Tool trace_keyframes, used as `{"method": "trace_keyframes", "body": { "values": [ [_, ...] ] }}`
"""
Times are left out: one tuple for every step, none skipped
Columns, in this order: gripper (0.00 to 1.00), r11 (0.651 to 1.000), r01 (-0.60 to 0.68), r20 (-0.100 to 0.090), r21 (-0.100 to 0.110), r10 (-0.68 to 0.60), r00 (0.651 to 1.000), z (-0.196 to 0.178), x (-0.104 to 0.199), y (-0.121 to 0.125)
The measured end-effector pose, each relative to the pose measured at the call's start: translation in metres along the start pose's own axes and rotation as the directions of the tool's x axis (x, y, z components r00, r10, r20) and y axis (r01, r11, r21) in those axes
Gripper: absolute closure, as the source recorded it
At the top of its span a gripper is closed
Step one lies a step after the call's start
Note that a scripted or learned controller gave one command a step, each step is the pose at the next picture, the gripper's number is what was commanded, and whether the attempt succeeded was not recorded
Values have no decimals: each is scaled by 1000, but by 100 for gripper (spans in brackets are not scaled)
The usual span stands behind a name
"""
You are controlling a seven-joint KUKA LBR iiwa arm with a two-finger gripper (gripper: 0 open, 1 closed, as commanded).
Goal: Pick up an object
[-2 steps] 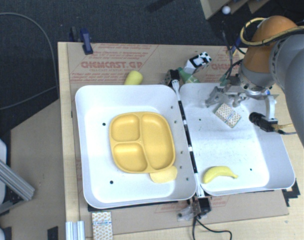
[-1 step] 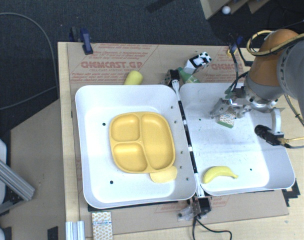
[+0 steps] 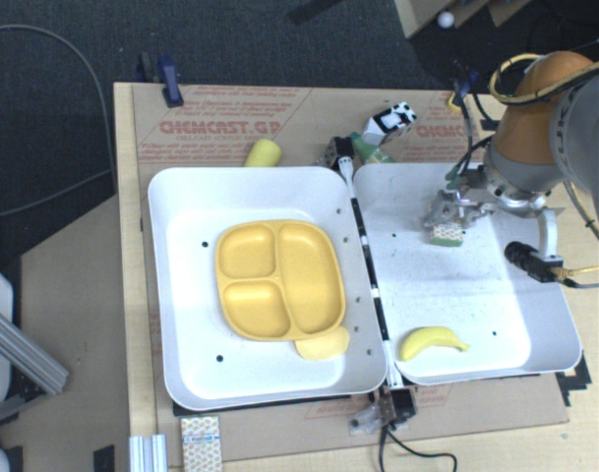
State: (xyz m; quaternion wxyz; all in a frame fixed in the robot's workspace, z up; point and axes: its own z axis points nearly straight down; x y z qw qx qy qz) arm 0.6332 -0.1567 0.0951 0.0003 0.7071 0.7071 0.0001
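Even overhead light, soft shadows, mild glare on white bins (image 3: 181, 264).

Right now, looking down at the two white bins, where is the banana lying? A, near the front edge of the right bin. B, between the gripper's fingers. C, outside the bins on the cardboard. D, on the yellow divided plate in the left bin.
A: the banana lies on the floor of the right bin near its front edge, apart from the gripper further back.

A small pale block with a green edge (image 3: 447, 234) lies in the right bin's upper part. A yellow banana (image 3: 432, 342) lies near that bin's lower left corner.
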Motion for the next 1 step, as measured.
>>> {"method": "trace_keyframes", "body": {
  "values": [
    [100,1000,3,-1,-2,-3,1000,-59,55,34]
  ]
}}
